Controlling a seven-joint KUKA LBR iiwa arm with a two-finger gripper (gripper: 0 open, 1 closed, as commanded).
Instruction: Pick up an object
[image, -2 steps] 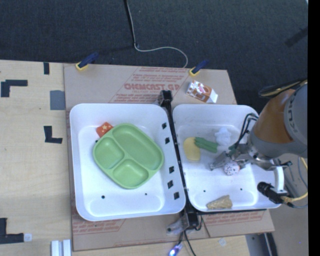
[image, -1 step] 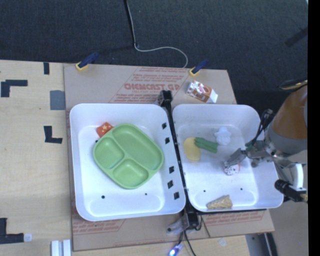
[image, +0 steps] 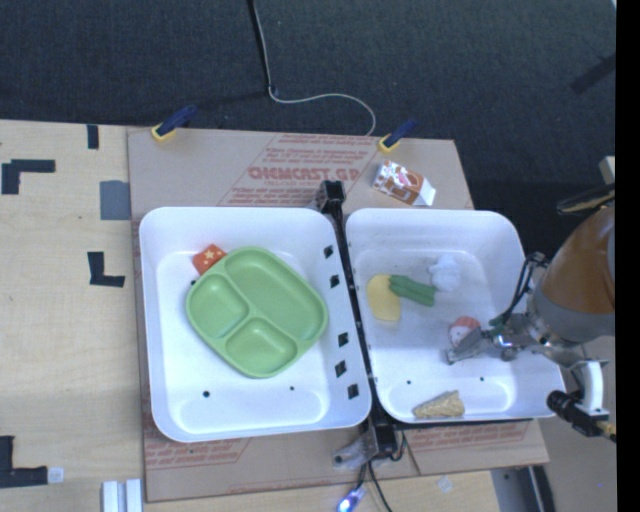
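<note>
My gripper (image: 460, 351) reaches into the right bin (image: 500, 232) from the right, low over its floor. A small red and white object (image: 464, 328) lies just above the gripper's tip, very close to it; whether they touch I cannot tell. A yellow object (image: 383, 298) and a green stick-shaped object (image: 412, 290) lie together at the bin's left. A pale clear object (image: 447, 271) sits toward the back. A tan wedge (image: 440, 405) rests at the front wall.
The left bin (image: 160, 300) holds a green divided plate (image: 256, 310) and a small orange-red piece (image: 208, 258) by its back-left corner. A small printed packet (image: 403, 183) lies on the cardboard behind the right bin. The arm's orange band (image: 585, 265) hangs over the right bin's edge.
</note>
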